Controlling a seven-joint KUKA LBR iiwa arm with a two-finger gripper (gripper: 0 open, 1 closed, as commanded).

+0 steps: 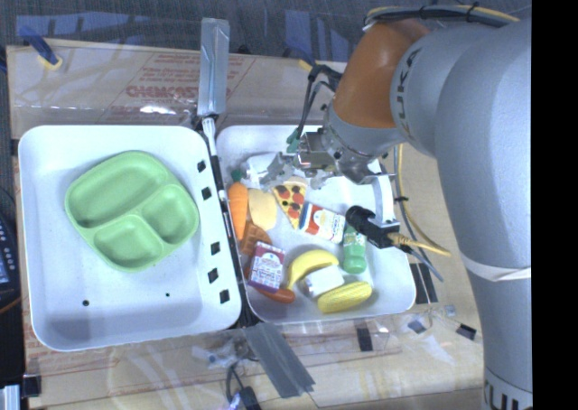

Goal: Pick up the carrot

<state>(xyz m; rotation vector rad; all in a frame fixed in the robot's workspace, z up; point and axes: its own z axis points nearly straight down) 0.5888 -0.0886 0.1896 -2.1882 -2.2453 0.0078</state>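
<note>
Big grey arm w/ orange band (397, 74) hangs over the right shallow white plastic bin (397, 295). Its pincer (302, 163) sits at that bin's far end; can't tell how far it's open, nothing visibly held. Long orange toy carrot (237, 208) lies just below-left of pincer, along the bin's left wall, touching a pale yellow rounded food piece (262, 209). Prob light, stiff, smooth plastic, so slippery; grab across mid-length.

Fixed overhead slant over both bins (117, 327)
</note>
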